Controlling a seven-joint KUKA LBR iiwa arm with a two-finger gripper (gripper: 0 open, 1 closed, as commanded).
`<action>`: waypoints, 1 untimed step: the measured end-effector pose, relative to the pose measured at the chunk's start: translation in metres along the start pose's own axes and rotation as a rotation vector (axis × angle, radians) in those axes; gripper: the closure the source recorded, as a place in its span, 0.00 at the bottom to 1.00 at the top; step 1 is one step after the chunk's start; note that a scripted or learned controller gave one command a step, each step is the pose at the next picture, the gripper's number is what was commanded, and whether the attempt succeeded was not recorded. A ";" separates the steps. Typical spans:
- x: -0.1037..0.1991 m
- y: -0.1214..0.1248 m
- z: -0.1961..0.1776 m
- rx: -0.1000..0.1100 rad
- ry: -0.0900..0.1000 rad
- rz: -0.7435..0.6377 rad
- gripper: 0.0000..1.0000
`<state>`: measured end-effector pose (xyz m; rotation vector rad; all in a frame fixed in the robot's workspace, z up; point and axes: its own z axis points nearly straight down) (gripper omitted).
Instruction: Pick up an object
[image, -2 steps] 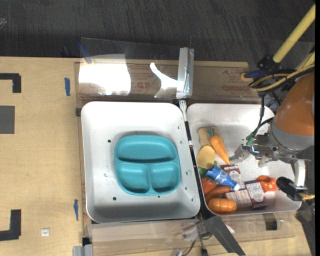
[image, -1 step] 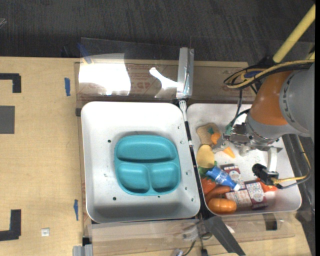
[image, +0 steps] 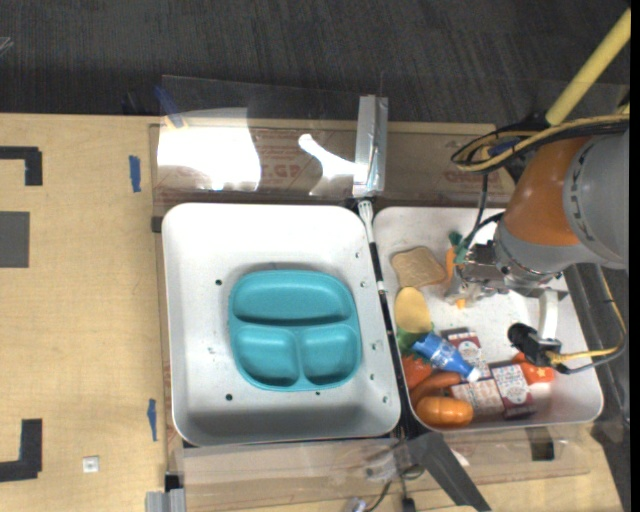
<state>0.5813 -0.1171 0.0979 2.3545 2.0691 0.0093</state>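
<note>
Pale plywood worktop (image: 70, 300) is being seen from above in the camera view, and two shallow white bins are being carried on it side by side. The left white bin (image: 190, 250) is being occupied by a teal plastic tray with three compartments (image: 294, 326). The right white bin (image: 585, 395) is being crowded with small things: a tan slice of toy bread (image: 420, 266), a yellow rounded toy fruit (image: 412, 309), a blue crumpled wrapper (image: 440, 353), an orange oval toy (image: 443, 410) and a red-and-white printed packet (image: 503, 387).

The grey arm with its orange band (image: 545, 185) is being reached in from the right, and the tool (image: 478, 283) is being held low over the right bin's upper part, just beside the bread slice. Whether the tool is spread or pressed together cannot be told, and nothing is being seen held in it.

A good pick is judged to be favoured by one isolated target, such as the bread slice or the yellow fruit, with a straight descent centred over it, away from the crowded pile.
</note>
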 end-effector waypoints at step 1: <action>0.062 0.038 -0.083 0.024 0.000 0.161 1.00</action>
